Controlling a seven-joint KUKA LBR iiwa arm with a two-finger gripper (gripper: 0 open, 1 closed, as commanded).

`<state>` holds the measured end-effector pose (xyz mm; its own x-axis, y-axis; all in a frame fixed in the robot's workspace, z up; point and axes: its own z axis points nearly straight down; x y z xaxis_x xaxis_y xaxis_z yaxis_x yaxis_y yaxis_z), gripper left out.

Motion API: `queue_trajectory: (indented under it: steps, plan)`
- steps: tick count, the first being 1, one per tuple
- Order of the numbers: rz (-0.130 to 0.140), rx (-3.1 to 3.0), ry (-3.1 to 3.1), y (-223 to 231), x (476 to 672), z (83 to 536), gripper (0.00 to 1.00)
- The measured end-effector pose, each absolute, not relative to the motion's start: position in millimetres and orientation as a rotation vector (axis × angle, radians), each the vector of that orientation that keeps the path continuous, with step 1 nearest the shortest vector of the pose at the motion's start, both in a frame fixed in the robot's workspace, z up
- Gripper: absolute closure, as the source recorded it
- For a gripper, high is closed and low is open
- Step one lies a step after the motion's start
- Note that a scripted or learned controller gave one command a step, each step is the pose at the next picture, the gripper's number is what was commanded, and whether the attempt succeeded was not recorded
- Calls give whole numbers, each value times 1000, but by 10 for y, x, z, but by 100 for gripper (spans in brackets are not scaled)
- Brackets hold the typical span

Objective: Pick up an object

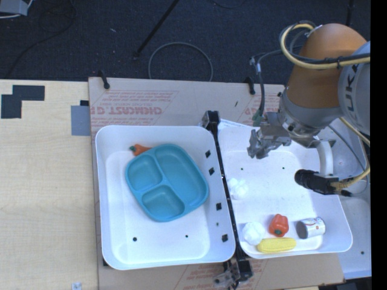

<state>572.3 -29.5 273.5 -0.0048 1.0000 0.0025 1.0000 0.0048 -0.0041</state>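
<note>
Gripper (263, 145) positioned over far left part of right bin (284, 177), above bare white floor and close to far wall. Degree of opening: cannot tell, dark parts merging at this slant. Contact with any object: not made out. Nearest item is a crumpled white wad (239, 188), lying nearer the camera, just beside black divider (219, 180) between the bins.

Candidate objects grouped along near wall of right bin:
- Yellow corn cob (276, 244): lying flat, long axis left to right, parallel with near wall and close against it.
- Red pepper (279, 224): just behind corn cob, long axis running roughly away from the camera. Stem end not readable.
- White can (311, 227): on its side, long axis left to right with slight tilt. Right of red pepper, near but apart.
- Second white wad (253, 230): left of red pepper, at left end of corn cob. Touching or just apart cannot be told.

Open room: middle of right bin bare, between gripper and near-wall group. Corn cob hemmed by wall on its near side, by red pepper behind.

Left bin (157, 240): blue divided plate (166, 181) set askew in middle. Small orange item (139, 149) at its far left corner, partly hidden by it. Bare floor along near side and left side.
</note>
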Motion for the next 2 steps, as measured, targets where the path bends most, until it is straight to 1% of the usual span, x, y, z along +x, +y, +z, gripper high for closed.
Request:
queue_trajectory:
  steps: [1, 2]
  plan:
    - [4, -2213, -2223, 284, 5692, 2555, 100]
    - [5, -2214, -2222, 725, 5647, 2455, 100]
